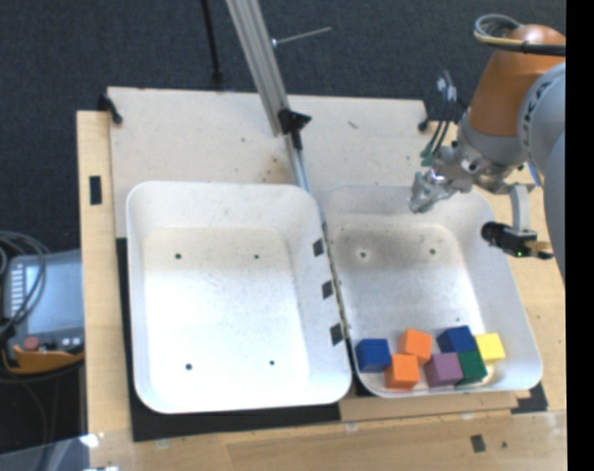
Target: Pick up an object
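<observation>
Seemingly bare, claw grip unclear, hovers over right bin's scuffed rim, cubes well apart

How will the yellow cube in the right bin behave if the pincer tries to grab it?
The yellow cube looks small with flat faces, so it probably won't roll. It sits against the green cube near the right bin's corner wall, so fingers may struggle to fit around it. It may be light and slide when nudged.

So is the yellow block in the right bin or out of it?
In: the yellow block lies inside the right bin, at its near corner beside the green block.
</observation>
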`<state>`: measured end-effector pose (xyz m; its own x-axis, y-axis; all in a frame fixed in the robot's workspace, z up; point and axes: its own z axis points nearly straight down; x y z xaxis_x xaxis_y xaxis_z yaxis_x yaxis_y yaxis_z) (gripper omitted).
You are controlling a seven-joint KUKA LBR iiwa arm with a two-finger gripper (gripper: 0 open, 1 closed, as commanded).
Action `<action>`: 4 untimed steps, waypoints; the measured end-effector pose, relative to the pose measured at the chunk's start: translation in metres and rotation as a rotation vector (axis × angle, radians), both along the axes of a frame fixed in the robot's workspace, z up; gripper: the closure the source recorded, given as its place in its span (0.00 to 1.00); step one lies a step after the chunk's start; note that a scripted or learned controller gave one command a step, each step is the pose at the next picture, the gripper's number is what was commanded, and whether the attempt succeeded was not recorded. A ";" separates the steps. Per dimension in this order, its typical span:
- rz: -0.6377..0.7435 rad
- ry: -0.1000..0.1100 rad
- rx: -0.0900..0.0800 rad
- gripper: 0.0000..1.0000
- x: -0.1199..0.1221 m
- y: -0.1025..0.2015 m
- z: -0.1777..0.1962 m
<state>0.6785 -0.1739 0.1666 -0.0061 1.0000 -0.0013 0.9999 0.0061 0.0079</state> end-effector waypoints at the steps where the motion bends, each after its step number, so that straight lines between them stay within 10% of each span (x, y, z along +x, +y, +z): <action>1: 0.001 0.001 -0.001 1.00 0.001 -0.002 0.045; 4: -0.001 0.008 0.002 1.00 -0.006 0.082 0.063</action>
